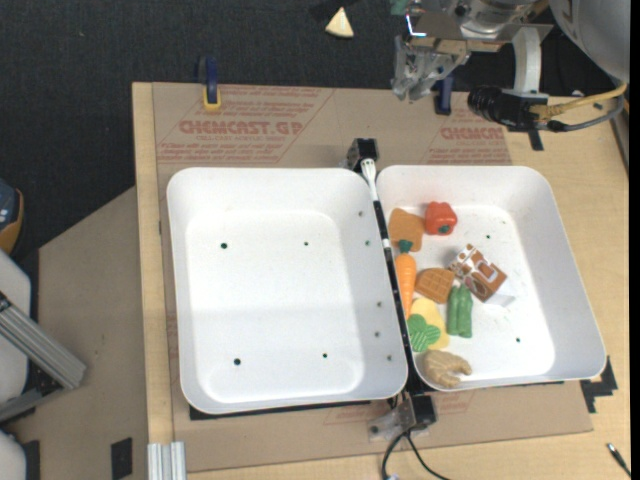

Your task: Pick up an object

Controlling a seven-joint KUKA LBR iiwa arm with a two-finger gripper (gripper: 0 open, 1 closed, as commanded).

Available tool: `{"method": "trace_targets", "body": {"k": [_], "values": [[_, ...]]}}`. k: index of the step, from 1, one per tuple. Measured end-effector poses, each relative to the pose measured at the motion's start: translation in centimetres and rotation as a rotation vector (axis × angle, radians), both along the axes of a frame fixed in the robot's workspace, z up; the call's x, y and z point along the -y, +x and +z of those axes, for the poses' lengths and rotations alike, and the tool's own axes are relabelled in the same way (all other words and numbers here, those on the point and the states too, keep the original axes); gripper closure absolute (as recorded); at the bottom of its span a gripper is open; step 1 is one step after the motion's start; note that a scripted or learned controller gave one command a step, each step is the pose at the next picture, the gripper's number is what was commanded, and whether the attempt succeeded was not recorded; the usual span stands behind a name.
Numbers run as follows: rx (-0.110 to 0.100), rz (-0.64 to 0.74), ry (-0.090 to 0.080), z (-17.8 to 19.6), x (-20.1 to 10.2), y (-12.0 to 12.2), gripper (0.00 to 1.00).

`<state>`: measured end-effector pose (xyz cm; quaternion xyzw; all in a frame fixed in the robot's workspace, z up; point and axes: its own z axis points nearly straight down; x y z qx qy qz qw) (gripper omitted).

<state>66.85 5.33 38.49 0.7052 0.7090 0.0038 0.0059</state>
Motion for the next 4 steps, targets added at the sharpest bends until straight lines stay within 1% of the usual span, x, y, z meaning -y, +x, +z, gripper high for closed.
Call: {"method": "trace_targets", "body": {"k": [1, 2, 3, 4], "values": [[-0.022, 0.004, 0.005, -6.9, -10.1, -0.4, 1.00], [-0.011, -0.004, 0.004, -5.3, -9.4, -0.2, 1.00], [-0.026, 0.002, 0.003, -14.8, -17.7, -0.5, 1.00], [-0.012, -0.003, 0.004, -13.0, -17.2, -0.2, 1.00]]}}
